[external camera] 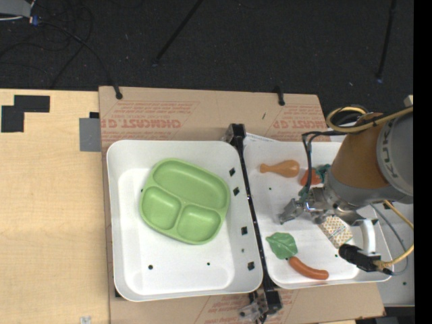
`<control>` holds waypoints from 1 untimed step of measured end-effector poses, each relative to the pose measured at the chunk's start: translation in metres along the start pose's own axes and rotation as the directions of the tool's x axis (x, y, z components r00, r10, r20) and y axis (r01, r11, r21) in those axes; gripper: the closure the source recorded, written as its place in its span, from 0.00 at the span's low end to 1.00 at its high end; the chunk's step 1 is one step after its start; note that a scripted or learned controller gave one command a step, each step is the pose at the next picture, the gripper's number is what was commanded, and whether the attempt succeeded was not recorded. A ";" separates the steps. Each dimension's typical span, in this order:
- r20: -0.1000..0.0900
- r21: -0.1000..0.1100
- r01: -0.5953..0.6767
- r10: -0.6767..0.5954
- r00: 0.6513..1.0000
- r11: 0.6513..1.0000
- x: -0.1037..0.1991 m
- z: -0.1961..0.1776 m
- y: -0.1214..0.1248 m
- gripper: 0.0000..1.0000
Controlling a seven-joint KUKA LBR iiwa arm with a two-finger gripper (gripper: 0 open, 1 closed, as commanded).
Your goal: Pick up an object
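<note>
My jaws (291, 211) hang low in the right bin (351, 275), state unclear, nothing visibly held. Pick not done; leaf (281, 244) and sausage (308, 269) lie near.

Two bins are sitting side by side. A divided plate (183, 201) is lying in the left bin (128, 262). In the right bin (270, 174), a drumstick toy (281, 169) is lying at twelve o'clock, a leaf toy (281, 244) and sausage toy (309, 268) at six.

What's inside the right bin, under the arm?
Right bin holds an orange drumstick-shaped toy, green leaf, hot dog and a patterned piece. The arm covers whatever lies beneath it.
</note>
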State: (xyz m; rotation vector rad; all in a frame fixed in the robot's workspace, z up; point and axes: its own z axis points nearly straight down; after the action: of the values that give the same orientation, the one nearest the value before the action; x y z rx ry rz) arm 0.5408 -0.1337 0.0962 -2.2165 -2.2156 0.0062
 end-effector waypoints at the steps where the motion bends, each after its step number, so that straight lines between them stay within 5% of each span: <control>1: 0.001 -0.003 -0.001 0.001 1.000 1.000 0.000 0.009 -0.001 0.00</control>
State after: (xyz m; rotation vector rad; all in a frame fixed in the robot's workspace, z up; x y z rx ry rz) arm 0.5402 -0.1333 0.0869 -2.2193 -2.2168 0.0041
